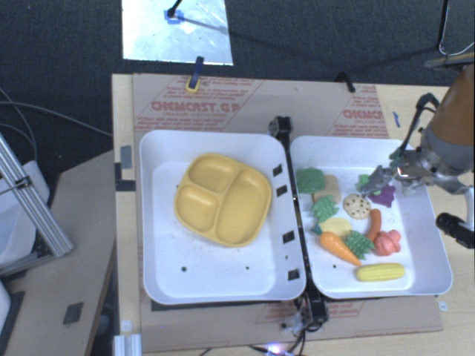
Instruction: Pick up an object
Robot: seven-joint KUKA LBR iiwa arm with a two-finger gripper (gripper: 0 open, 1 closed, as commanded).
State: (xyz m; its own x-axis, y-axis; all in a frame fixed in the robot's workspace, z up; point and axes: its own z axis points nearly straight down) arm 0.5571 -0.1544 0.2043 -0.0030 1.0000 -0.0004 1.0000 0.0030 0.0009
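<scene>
My gripper (391, 175) hangs over the upper right part of the right bin (427, 228), reaching in from the right. Just below it lies a purple toy (384, 196), with a small green piece (364, 180) to its left. I cannot tell whether the gripper touches either one. The bin also holds toy food: a broccoli (310, 179), a speckled cookie (357, 205), a carrot (339, 247), an orange sausage (373, 223), a red strawberry (387, 242) and a corn cob (380, 272).
The left bin (159, 273) holds a yellow divided plate (223, 199). A black-clipped divider (291, 213) runs between the two bins. A shiny sheet (177, 21) lies on the dark floor beyond the bench. A metal frame (30, 199) stands at the far left.
</scene>
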